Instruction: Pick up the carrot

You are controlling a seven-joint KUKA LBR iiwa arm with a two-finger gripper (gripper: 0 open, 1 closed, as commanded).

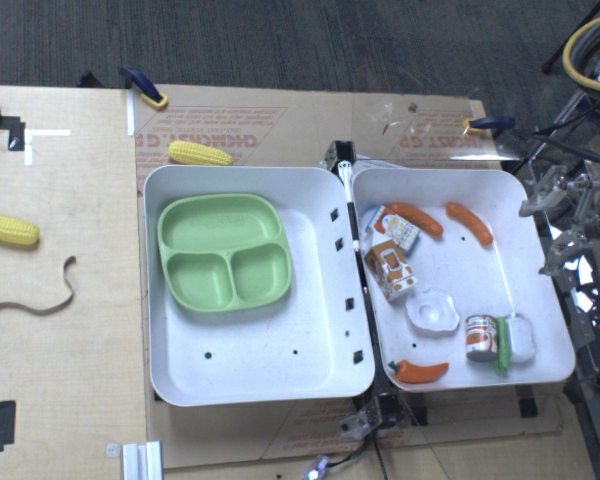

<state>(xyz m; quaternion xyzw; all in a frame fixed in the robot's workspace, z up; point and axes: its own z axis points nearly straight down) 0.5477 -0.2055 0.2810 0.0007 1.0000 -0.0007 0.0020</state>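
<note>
**Gripper.** Grey metal parts at the right rim of the right bin [540, 298] appear to be the gripper [565, 213]. The view there is cluttered with cables and framework, so this identification is tentative. Whether it is apart or together cannot be told. Nothing is seen held in it.

**Task item.** The carrot [420, 371] lies flat on the floor of the right bin, in the near-left corner. Its green end points towards the divide between the bins, and its length runs close along the front wall.

**Progress.** Judged as not begun: the carrot rests in the bin, well apart from the gripper. The approach, descent, grasp and lift are all left to do.

**Edges.** The front wall runs just beside the carrot and the left wall is near its green tip. A grasp across the carrot's width would likely put one side of the gripper hard against the front wall. I judge this the main risk.

**Open room.** Bare floor lies behind the carrot, towards the white cup [432, 313]. The can [480, 336] stands near to the right, with a green stalk [502, 346] just beside it. The two sausages [415, 218] and the small cartons [390, 268] sit further back, well apart from the carrot. Coming straight down from above looks unobstructed.
</note>
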